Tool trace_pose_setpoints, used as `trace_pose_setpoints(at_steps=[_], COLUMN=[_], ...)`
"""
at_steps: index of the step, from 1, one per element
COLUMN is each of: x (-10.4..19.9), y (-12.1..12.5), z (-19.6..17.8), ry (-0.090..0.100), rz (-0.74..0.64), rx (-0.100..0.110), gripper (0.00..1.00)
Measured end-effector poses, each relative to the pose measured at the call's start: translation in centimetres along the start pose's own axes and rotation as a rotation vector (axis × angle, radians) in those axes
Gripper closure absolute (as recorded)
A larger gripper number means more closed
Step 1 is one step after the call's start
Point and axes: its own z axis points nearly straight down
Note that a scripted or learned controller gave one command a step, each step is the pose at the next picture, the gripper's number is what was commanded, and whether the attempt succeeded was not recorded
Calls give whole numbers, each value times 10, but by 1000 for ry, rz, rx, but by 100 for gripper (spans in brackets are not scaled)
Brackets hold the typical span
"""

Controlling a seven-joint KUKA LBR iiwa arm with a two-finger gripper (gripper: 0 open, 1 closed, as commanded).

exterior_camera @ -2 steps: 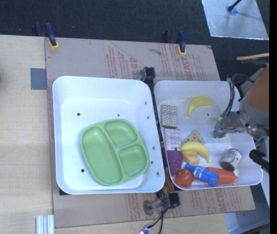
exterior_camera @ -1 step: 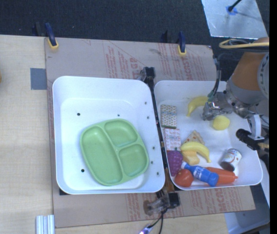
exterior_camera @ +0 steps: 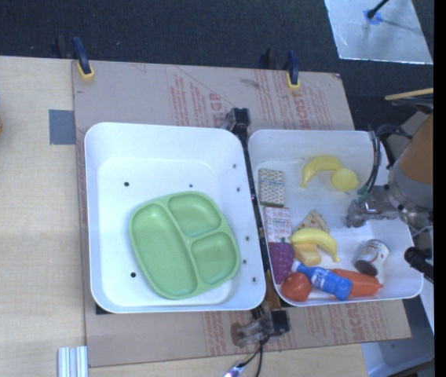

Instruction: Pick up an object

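- We are looking down at a tabletop (exterior_camera: 27, 210) that is carrying two white bins side by side.
- The left bin (exterior_camera: 113, 151) is holding a big green plate (exterior_camera: 184, 244) with three parts.
- The right bin (exterior_camera: 388, 289) is holding all the small toy food, so that is where we are picking from.
- Our arm (exterior_camera: 415, 163) is reaching in from the right, and our hand (exterior_camera: 362, 210) is hanging over the right side of that bin.
- We cannot tell how our hand is set, and we are not seeing anything in it.
- A yellow lemon (exterior_camera: 345, 180) is sitting just above our hand in the view, with a banana (exterior_camera: 319, 166) next to it.
- A little round can (exterior_camera: 373, 254) is lying just below our hand.
- A second banana (exterior_camera: 317, 239) is lying to the left of our hand, with its long side running left to right.
- An orange carrot (exterior_camera: 362, 282) and a blue bottle (exterior_camera: 325, 280) are lying near the front wall, long sides also running left to right.
- We are thinking the lemon and the can are the nearest things to grab.
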Motion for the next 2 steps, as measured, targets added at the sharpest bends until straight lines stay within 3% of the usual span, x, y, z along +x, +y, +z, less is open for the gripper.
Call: trace_pose_setpoints(at_steps=[1, 2], x=[0, -1], y=[90, 90], z=[3, -8], ry=[-1, -3], rz=[0, -5], rx=[-4, -2], gripper=[0, 100])
